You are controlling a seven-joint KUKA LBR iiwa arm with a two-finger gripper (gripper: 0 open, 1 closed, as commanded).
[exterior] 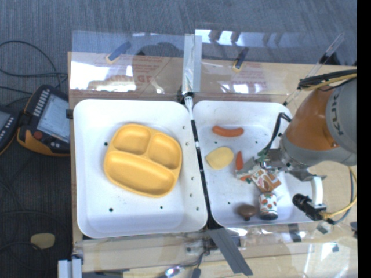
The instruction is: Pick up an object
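Clutter crowds the right bin point(232, 112), where the gripper point(264, 169) hangs low over a small red-and-white carton point(266, 182), likely its target because it lies directly beneath. Whether the jaws are apart or together I cannot tell (the wrist hides them). Left of the carton lie a carrot point(239, 160) and a yellow potato-like piece point(219, 157).
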